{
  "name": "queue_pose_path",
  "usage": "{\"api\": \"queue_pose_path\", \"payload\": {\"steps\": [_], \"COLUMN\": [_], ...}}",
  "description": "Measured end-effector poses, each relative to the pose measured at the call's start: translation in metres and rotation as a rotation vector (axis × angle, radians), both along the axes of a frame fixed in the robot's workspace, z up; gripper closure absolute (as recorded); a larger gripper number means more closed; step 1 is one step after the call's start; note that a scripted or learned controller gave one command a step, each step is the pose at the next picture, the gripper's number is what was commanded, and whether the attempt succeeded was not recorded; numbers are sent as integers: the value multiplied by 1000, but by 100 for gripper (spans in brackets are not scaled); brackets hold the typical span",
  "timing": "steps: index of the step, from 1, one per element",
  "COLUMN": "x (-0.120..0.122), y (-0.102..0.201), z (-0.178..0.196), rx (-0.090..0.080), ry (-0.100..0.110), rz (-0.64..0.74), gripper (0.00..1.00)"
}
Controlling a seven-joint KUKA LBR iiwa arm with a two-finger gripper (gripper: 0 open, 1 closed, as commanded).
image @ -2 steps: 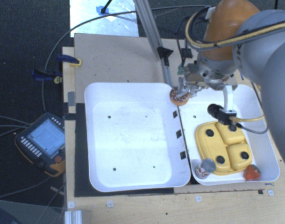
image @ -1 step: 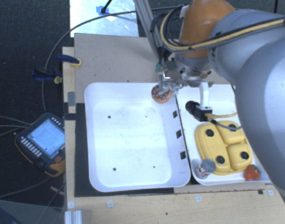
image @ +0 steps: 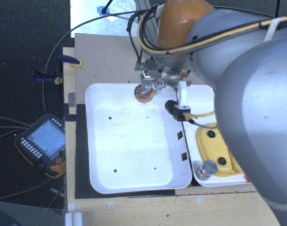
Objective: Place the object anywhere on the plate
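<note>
Arm bent low over far rim of left bin (image: 99,140).
Claw (image: 146,86) points down, a small round brown object (image: 143,94) at its tip; grip cannot be told.

— What sort of place is this?
— A robot lab. A grey arm (image: 247,79) reaches over a tabletop (image: 106,65) bearing two white bins (image: 129,140).
— Anything else?
— A control pendant (image: 42,142) lies on dark carpet (image: 26,32), cables (image: 54,51) trail about, and clamps (image: 59,67) grip the board's edge.

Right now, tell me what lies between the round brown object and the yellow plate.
Between the brown object and yellow plate, the camera view shows bare left bin floor, a black fitting with a yellow cable, then the bins' adjoining rims.
</note>
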State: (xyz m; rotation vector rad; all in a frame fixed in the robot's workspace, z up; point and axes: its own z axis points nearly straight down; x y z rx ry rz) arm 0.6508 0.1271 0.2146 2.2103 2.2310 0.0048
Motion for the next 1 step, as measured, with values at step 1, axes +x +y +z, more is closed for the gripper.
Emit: {"api": "queue_pose_path", "payload": {"steps": [1], "x": [0], "y": [-3], "z": [0], "rx": [-1], "ry": [1], "rz": [-3], "gripper": [0]}}
